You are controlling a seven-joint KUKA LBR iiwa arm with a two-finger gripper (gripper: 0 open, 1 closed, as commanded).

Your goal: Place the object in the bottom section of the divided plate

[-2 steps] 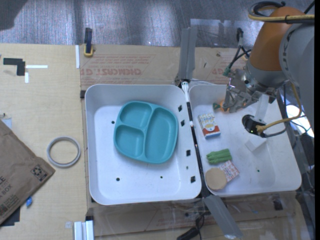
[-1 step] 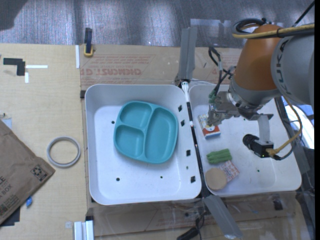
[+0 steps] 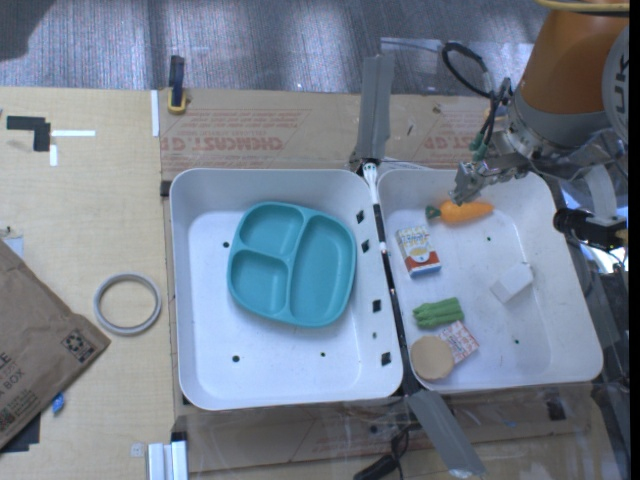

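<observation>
Cookie and green pod sit at the near end of the right bin, then a snack box, none really in the way. Divided plate waits in the left bin. Farthest back, the claw hovers right over the carrot; can't tell its state. I'd drop straight down and pinch across the middle.

Two white bins: left bin holds a teal divided plate; right bin holds a carrot, just below the gripper, box, pea pod.
</observation>
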